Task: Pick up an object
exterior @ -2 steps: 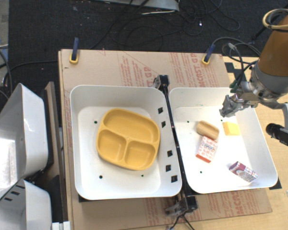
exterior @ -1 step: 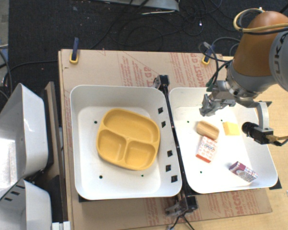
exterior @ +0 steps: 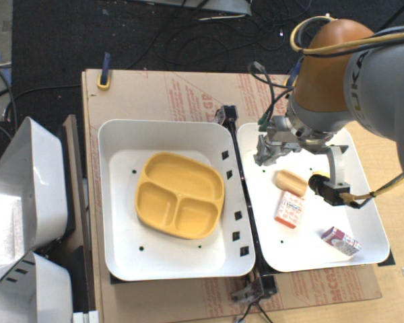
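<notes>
We see the gripper point(exterior: 268, 155) above the far-left part of the right bin point(exterior: 370, 237); we cannot tell its state. Nothing shows between its tips. Near it lie a tan roll point(exterior: 290, 182), touching a red-and-white carton point(exterior: 289, 210), and, apart, a purple packet point(exterior: 341, 240). The left bin point(exterior: 114, 180) holds a yellow divided plate point(exterior: 180, 195).

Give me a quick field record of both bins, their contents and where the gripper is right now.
left bin: holds a yellow divided plate, three compartments, lying flat
right bin: holds a tan bread roll, a red-and-white carton, a small purple-and-white box
gripper: over the far left part of the right bin, beside the bread roll, nothing seen between its fingers
arm: reaches in from the right
</notes>
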